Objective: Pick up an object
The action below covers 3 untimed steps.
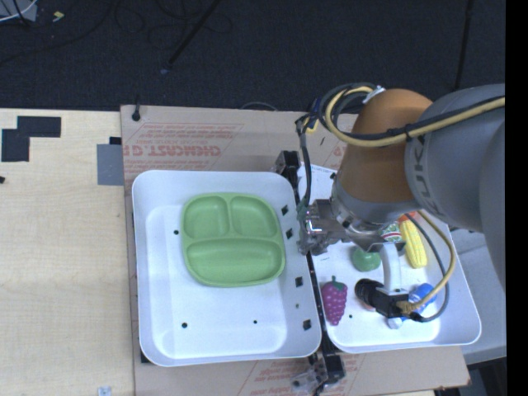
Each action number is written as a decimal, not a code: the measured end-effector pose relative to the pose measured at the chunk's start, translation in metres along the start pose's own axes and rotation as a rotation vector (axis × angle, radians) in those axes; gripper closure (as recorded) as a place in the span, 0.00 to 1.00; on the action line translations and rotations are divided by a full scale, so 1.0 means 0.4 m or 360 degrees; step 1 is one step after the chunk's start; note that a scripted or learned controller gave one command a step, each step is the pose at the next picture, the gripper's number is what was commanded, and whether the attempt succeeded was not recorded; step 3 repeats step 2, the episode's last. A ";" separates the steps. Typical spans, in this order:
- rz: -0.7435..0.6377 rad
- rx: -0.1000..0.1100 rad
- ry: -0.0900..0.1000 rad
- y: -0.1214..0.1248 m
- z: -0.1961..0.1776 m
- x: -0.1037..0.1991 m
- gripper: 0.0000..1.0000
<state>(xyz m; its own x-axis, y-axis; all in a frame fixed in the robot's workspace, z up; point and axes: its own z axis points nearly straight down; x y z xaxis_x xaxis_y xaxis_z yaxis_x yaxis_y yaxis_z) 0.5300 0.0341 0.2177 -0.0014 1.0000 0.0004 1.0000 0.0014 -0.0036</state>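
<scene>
Currently: right bin (458,316) holds purple grape bunch (334,300), yellow corn cob (414,239) and small green item (365,261), the last just below the pincer (363,239); pincer state cannot be told. Left bin (165,328): green divided plate (233,239).

behind the bench you have a dark floor (272,48), near black, with thin black cables (190,38) trailing across it and a few pale wires (21,2) in the far left corner. your bench top (58,287) is light wood-grain board. on its left part you see black patches (33,128) and a grey patch (108,165). a brown cardboard sheet (206,134) with red print lies flat on it. the light is soft and even.
</scene>
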 end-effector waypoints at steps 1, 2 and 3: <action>0.0001 -0.0002 0.0000 -0.006 -0.038 -0.024 1.00; 0.0002 0.0003 0.0000 -0.013 0.002 0.003 1.00; 0.0002 0.0003 0.0000 -0.013 0.002 0.003 1.00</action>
